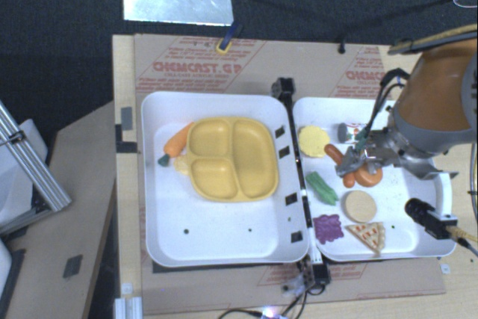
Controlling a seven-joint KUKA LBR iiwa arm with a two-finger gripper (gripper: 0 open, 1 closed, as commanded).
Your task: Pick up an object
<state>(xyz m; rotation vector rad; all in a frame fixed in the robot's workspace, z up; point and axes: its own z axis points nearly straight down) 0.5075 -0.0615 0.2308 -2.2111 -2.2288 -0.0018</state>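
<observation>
Below, two shallow white plastic bins sit side by side on a brown cardboard sheet. The left bin [160, 228] holds a glossy yellow tray [228, 158] with rounded corners and three moulded compartments; a smooth orange carrot [177, 140] with a green tip lies touching its rim at ten o'clock. The right bin [418, 243] carries small toy foods: a flat yellow disc [314, 140] at the upper left, a ridged green pod [323, 187] at its seven o'clock, a lumpy purple piece [328, 227] near the front wall, a tan round cookie [360, 205] and a triangular pizza slice [368, 236]. The gripper [352, 163], dark metal with cables, hangs low over an orange sausage-shaped piece [336, 154] and a rounded orange piece [368, 176]; how far it is spread, or whether it holds either, cannot be told.
</observation>
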